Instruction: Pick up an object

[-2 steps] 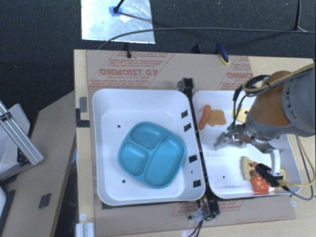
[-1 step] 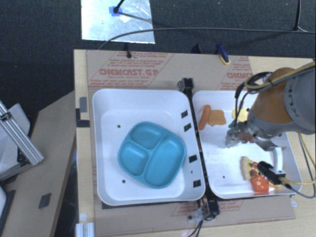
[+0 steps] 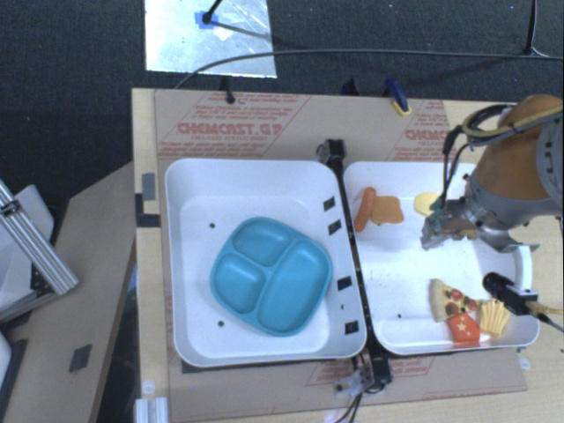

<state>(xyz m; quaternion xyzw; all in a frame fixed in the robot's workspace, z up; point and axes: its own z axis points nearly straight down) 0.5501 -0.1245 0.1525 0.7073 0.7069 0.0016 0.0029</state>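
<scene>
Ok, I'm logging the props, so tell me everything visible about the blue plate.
The blue plate is a rounded-square tray, plastic-looking, split by raised ridges into three compartments. It lies flat and right way up, turned at an angle, in the left bin, near the middle. It rests on the bin floor.

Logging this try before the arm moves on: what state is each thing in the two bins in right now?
Blue divided plate: flat in left bin, nothing on it.
Hot dog: lying loose in right bin, against the nugget.
Nugget: lying loose.
Yellow piece: beside the tool.
Pizza slice: lying flat.
Fries: lying near the bin's rim.
</scene>
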